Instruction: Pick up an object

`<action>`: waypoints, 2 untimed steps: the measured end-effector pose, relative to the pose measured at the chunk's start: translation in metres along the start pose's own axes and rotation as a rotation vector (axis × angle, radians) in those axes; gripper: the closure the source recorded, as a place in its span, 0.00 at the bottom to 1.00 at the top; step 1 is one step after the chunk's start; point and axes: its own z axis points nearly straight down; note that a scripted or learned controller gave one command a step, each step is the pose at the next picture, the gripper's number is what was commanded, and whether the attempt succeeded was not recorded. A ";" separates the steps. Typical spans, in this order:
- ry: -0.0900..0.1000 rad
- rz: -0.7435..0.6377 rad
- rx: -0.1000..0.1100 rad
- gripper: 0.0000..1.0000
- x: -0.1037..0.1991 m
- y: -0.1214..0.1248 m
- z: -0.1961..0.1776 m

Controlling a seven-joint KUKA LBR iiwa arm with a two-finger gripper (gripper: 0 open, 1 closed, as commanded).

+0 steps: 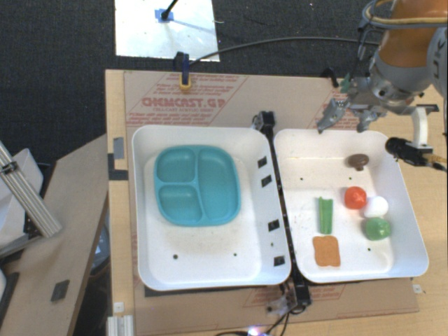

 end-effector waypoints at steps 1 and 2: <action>-0.001 -0.002 -0.010 0.00 0.000 0.002 -0.006; 0.000 -0.004 -0.006 0.00 0.010 0.005 0.049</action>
